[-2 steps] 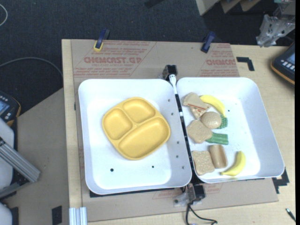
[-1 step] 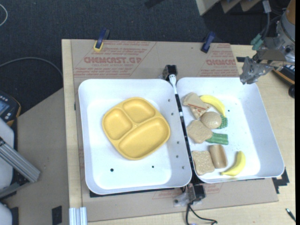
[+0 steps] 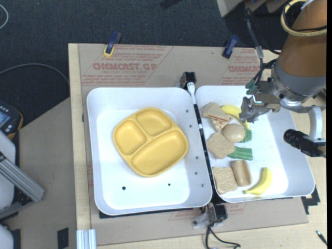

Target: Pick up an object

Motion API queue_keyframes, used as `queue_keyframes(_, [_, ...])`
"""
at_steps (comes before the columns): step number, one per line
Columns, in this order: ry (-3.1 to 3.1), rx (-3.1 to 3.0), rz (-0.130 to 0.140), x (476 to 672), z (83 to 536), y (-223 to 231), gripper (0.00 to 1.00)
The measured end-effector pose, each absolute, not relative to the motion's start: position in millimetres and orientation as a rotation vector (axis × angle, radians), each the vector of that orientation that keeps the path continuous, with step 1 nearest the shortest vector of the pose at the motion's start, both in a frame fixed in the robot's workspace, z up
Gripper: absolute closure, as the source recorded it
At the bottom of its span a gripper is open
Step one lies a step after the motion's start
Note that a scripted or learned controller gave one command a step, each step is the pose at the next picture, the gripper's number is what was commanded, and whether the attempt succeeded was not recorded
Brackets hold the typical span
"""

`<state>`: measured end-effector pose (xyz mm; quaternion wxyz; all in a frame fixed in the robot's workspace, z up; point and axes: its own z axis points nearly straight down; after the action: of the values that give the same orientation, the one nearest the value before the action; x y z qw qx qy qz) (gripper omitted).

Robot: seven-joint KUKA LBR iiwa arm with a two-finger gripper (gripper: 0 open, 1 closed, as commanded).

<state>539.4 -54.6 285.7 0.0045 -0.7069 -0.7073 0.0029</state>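
The right white bin [image 3: 293, 165] holds several toy foods: a sandwich slice [image 3: 216, 113], a yellow piece [image 3: 231, 110], a round bun [image 3: 233, 133], a tan bread piece [image 3: 220, 146], a green piece [image 3: 241, 152], a hot dog [image 3: 240, 172], a cracker [image 3: 224, 179] and a banana [image 3: 261, 182]. My gripper [image 3: 248, 114] hangs over the bin's upper middle, just right of the yellow piece and above the bun. I see nothing between its fingers.
The left white bin [image 3: 104, 180] holds a yellow divided plate [image 3: 150, 140]. Black clips sit along the seam between the bins [image 3: 188, 80]. The arm's grey and orange body [image 3: 306, 40] looms over the right bin's far corner. Cardboard lies under both bins.
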Motion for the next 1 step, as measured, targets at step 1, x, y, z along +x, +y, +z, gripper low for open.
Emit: queue_keyframes(1, [-2.227,-2.210,-0.003,480.1,326.8,12.5,1.00])
